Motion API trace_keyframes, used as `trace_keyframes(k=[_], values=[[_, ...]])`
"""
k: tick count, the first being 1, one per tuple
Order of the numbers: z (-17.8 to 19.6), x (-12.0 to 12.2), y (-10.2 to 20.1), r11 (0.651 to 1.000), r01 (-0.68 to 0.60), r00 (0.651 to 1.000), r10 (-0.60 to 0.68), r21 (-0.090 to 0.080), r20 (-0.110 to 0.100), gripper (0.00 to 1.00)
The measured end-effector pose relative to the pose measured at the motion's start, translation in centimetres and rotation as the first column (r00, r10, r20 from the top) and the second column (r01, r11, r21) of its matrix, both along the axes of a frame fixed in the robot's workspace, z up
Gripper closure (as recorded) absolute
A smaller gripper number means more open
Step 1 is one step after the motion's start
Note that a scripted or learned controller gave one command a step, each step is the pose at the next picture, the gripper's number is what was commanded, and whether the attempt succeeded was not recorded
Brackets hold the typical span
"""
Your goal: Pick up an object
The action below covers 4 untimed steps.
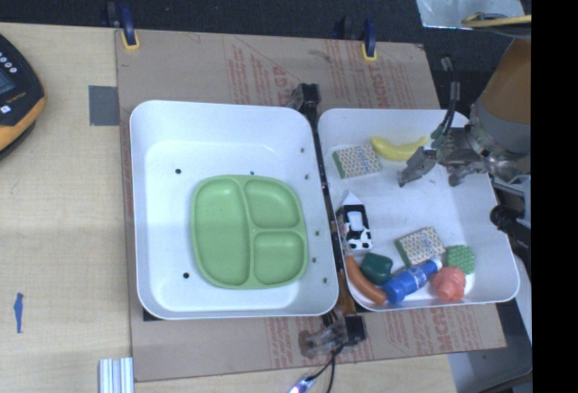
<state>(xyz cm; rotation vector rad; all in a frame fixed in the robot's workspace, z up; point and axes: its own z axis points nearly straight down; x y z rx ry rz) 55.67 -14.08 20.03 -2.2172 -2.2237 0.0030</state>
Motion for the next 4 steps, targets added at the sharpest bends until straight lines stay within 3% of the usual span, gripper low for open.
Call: trace_keyframes(k=[1, 2, 3, 4], values=[[-10.7, -8.0, -0.8, 1.0, -0.002, 1.0, 0.002, 0.0, 0.003, 0.0], [-9.5, -7.9, -1.0, 1.0, -0.006, 1.0, 0.006, -0.002, 0.005, 1.0], [-0.7, 3.2, 5.2, 1.0, -0.002, 1.0, 0.002, 0.001, 0.001, 1.0], [-0.8, 3.2, 5.1, 1.0, -0.002, 1.0, 0.002, 0.0, -0.001, 0.0]])
